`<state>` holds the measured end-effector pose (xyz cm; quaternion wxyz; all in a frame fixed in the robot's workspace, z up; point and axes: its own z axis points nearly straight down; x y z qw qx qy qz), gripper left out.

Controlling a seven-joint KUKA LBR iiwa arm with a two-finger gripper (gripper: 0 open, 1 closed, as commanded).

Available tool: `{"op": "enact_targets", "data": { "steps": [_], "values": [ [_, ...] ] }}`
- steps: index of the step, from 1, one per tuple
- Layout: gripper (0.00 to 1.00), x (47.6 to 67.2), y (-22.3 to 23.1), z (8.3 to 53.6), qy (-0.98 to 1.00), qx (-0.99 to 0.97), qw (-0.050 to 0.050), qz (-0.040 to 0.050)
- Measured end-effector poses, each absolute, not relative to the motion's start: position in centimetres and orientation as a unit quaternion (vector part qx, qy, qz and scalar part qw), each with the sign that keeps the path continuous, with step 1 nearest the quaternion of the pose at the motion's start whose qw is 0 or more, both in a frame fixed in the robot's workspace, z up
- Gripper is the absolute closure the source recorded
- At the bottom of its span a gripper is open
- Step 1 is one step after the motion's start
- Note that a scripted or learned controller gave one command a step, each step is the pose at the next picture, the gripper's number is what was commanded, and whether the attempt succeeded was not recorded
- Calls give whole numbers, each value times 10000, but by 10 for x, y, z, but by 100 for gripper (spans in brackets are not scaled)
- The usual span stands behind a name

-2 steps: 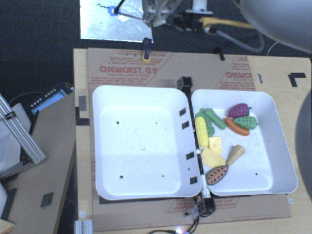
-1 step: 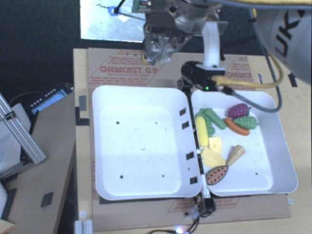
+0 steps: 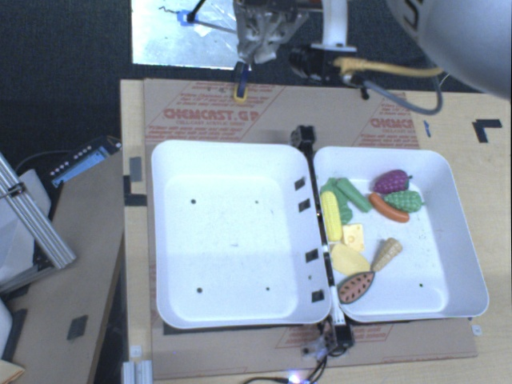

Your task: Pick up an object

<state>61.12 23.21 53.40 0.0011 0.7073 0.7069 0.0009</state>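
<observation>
Evidently nothing is grasped yet: the gripper (image 3: 258,45) hangs beyond the bins, and I cannot tell its grip, while the toy food (image 3: 390,208) lies clustered in the right bin (image 3: 448,294), ready for picking.

Brown cardboard sheet (image 3: 240,110) lying under both bins, aluminium rail (image 3: 32,222) sitting at nine o'clock, shiny metal plate (image 3: 180,22) lying at eleven o'clock.

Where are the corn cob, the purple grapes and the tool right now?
corn cob (image 3: 330,215), camera view, middle of the yellow cob.
purple grapes (image 3: 391,182), camera view, centre of the bunch.
tool (image 3: 262,42), camera view, lower part of the grey fingers above the bench.
</observation>
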Motion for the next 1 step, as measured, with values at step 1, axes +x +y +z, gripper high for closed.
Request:
{"op": "enact_targets", "data": {
  "steps": [1],
  "values": [
    [100, 623, 234, 535, 7074, 7068, 9, 9]
  ]
}}
